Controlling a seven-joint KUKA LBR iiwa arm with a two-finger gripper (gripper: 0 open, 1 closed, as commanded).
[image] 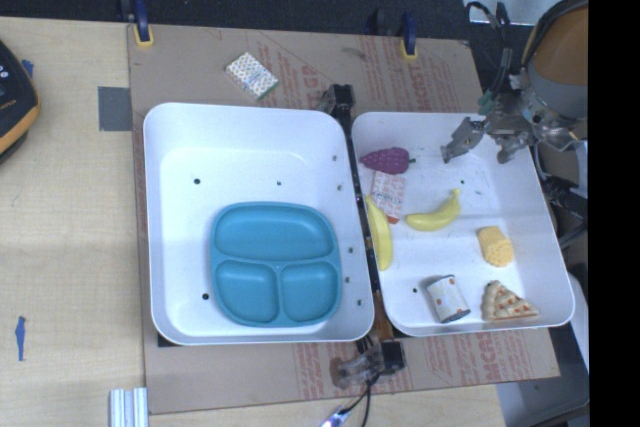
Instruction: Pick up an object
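Observation:
The right bin [530, 205] holds several toy items: a purple vegetable [385, 159], a pink-and-white packet [388, 191], a small banana [436, 214], a longer yellow piece [379, 235] against the left wall, a yellow corn chunk [494, 246], a pizza slice [508, 303] and a small can [446, 298]. My gripper [487, 143] hangs over the bin's far right part, open, with nothing between its fingers [460, 141]. It stands up and to the right of the small banana.
The left bin [170, 165] carries a blue divided plate [275, 262]. A patterned square packet [251, 74] lies on the cardboard behind the left bin. Clamps [407, 32] hold the cardboard's far edge. A yellow-black device [12, 100] sits at the far left.

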